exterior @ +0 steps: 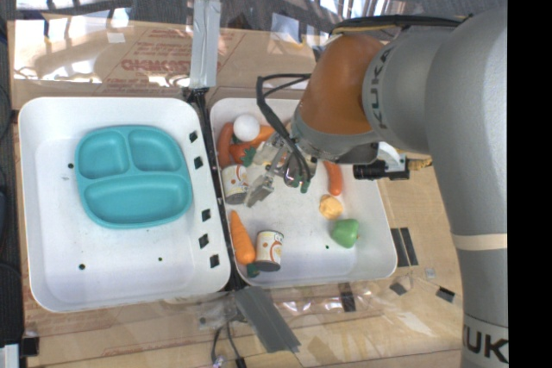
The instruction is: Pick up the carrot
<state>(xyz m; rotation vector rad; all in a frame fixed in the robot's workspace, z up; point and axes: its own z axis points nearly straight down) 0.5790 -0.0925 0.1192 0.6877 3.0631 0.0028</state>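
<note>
The big grey arm (431, 99), smooth and rounded with its orange band, reaches over the right bin (379, 258), a shallow white tray of glossy plastic. The left bin (43, 271) carries a turquoise divided plate (134, 177) with soft corners. The gripper (263, 185) hangs above the middle of the right bin, and I cannot tell if it is released or clenched; nothing is seen held in it. The carrot (241, 239), a tapered matte orange piece, lies by the bin's left wall, just beside a small printed can (269, 247). In my judgement the task is only at its approach: the carrot rests in the bin, and grasp and lift remain. Near it are a green rounded piece (345, 232), a yellow lump (330, 206) and a white egg-like ball (246, 127).
</note>
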